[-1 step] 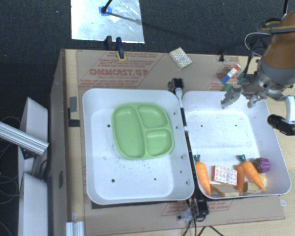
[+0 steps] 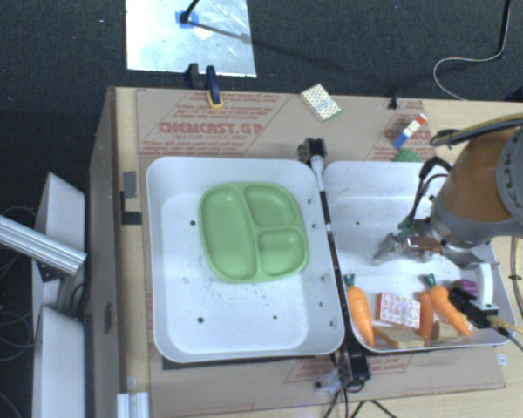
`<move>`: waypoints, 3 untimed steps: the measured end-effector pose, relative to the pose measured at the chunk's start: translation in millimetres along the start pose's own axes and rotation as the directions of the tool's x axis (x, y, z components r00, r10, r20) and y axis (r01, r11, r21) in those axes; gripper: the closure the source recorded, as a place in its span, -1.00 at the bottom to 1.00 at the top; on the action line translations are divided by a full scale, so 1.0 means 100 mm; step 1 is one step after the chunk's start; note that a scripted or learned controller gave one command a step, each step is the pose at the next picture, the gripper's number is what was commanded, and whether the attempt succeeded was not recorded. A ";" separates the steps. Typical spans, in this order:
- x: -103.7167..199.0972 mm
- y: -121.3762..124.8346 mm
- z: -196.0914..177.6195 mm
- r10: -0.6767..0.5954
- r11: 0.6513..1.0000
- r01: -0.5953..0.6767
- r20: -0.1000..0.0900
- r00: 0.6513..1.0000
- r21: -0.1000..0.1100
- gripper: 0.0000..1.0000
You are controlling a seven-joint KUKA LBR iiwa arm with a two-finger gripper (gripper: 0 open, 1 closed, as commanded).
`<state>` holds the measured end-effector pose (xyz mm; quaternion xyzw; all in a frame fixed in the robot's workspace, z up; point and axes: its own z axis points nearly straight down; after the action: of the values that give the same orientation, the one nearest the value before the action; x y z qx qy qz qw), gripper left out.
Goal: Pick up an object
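My gripper (image 2: 390, 249) hangs over the middle of the right bin (image 2: 366, 190), above bare white floor. Along that bin's front edge lie a carrot (image 2: 358, 313), a red-and-white checked packet (image 2: 398, 310), two more carrots (image 2: 426, 310) (image 2: 451, 312) and a tan slab (image 2: 399, 339). They sit in front of the gripper and to its right, apart from it. A green divided plate (image 2: 252, 231) rests in the left bin (image 2: 179, 320).
A black divider bar (image 2: 325, 225) runs between the two bins. Behind the bins on the bench lie a small yellow patterned block (image 2: 320, 102), a red-and-blue piece (image 2: 409, 131) and a green scrap (image 2: 407, 155).
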<state>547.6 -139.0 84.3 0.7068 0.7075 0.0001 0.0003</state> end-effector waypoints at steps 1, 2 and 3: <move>0.00 0.01 -0.11 0.000 1.000 0.000 0.000 1.000 -0.003 1.00; -0.02 -0.57 -0.94 0.000 1.000 0.000 0.001 1.000 -0.003 1.00; 1.09 -0.60 -1.00 -0.003 1.000 0.003 -0.001 1.000 -0.001 1.00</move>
<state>487.2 -29.7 184.3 0.7056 0.7086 0.0011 0.0004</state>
